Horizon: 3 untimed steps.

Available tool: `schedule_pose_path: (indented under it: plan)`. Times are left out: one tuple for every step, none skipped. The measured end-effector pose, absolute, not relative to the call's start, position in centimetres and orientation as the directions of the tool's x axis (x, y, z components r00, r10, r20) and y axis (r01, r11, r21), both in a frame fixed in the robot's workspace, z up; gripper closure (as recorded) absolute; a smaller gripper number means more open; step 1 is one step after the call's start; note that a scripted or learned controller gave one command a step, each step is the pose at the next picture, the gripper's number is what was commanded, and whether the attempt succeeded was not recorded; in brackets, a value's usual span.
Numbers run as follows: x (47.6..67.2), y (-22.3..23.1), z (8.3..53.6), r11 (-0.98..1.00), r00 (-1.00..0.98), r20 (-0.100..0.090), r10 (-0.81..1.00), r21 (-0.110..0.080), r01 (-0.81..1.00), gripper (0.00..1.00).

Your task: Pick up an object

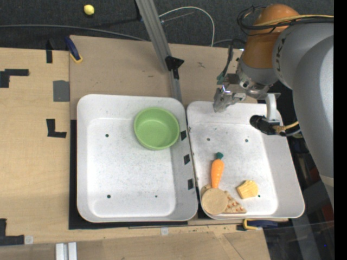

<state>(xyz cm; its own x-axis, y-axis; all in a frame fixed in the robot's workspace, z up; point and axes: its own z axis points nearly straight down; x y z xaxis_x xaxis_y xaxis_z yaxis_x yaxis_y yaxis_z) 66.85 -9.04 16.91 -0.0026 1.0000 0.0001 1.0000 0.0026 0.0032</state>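
From above, no writing or label is legible on anything. The carrot (217, 171) lies in the right bin (282, 161), long axis nearly upright in the picture, green top toward the far rim, tip touching the tan round cookie (214, 201). A yellow cheese wedge (247, 189) sits nearby. The green bowl (156, 128) rests in the left bin (97, 161). The gripper (221, 103) hangs over the right bin's far rim, nothing between its fingers.

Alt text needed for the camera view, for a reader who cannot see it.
A grey arm's gripper hangs over the far edge of the right white bin, which holds an orange toy carrot, a round tan cookie and a yellow cheese wedge. The left white bin holds a green plastic bowl.
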Motion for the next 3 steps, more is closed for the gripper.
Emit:
schedule_pose_path:
  plan:
    - [67.3,-8.9,21.3,0.002,-0.002,0.000,1.000,0.004,1.000,1.00]
    - [67.2,-9.5,25.9,0.002,-0.002,-0.001,1.000,0.005,1.000,1.00]
    - [67.1,-4.2,24.3,0.006,-0.006,0.001,1.000,-0.002,1.000,1.00]
